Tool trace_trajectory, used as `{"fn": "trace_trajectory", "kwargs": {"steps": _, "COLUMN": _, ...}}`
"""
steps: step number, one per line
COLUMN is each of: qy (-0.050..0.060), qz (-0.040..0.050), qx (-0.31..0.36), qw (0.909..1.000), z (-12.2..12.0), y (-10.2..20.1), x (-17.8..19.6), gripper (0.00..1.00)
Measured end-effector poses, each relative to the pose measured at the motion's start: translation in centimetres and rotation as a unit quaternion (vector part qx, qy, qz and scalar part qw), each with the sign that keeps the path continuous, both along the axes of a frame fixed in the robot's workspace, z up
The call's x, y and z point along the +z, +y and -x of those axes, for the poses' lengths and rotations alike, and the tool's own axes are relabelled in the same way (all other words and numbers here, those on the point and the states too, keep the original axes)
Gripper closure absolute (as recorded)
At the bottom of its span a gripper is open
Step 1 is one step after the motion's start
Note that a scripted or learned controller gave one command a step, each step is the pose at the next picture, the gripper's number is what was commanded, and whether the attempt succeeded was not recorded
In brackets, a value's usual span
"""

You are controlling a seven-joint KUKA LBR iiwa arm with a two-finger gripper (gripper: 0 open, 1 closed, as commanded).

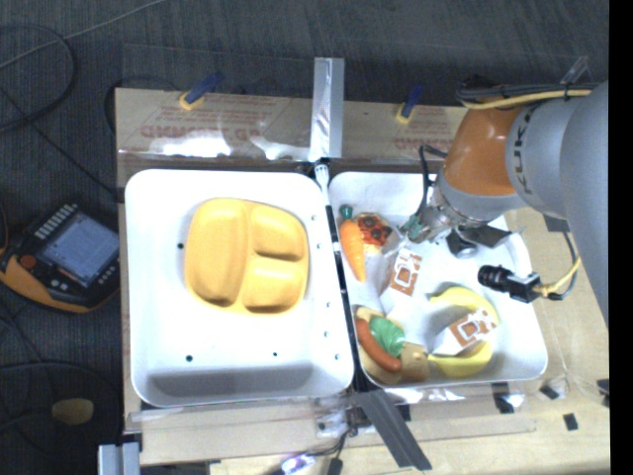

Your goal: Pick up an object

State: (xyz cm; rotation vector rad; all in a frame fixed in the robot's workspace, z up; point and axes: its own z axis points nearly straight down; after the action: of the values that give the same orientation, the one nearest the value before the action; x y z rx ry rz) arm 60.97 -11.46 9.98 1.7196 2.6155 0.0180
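My gripper (425, 226) reaches down into the far part of the right bin (529, 354), below the orange wrist band (482, 161). It hangs just right of an orange carrot (352, 248) and a small dark and orange toy (375, 228), and just above a small white and orange box (405, 273). Something small and greenish shows at its tip. A yellow banana (457, 362) with a white and orange tag (475, 327) curves along the near right side. A red and green vegetable toy (381, 339) lies at the near left corner.
The left bin (148, 364) holds a yellow divided plate (245, 255). A black cable plug (499, 279) hangs from the arm over the right bin. A metal divider strip (327, 107) stands behind the bins. A handheld controller (69, 255) lies on the floor at left.
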Motion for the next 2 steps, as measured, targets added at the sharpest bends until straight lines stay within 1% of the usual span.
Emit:
{"fn": "trace_trajectory", "kwargs": {"steps": 1, "qy": 0.001, "qz": 0.0000, "qx": 0.000, "qw": 1.0000, "z": 0.1, "y": 0.0, "x": -0.1, "gripper": 0.00}}
{"fn": "trace_trajectory", "kwargs": {"steps": 2, "qy": -0.002, "qz": 0.0015, "qx": -0.085, "qw": 0.9964, "z": 7.6, "y": 0.7, "x": -0.9, "gripper": 0.00}}
